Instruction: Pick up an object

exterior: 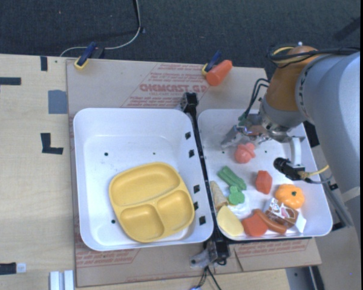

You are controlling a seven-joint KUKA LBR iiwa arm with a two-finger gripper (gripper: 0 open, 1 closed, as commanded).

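Note:
My gripper (243, 139) hangs over the back part of the right bin (213, 121), its fingers spread apart with nothing between them. Just in front of the fingertips a pinkish-red toy fruit (244, 153) lies on the bin floor, very close to them or touching. Further forward lie a red block (264, 182), a green bean-like piece (230, 177) and an orange pumpkin (289, 196).
Crowded along the right bin's front edge are a yellow lemon shape (230, 222), a red-orange piece (254, 225) and a printed packet (281, 216). A yellow divided plate (151, 201) lies in the left bin (91, 132). An orange toy (218, 72) rests behind the bins.

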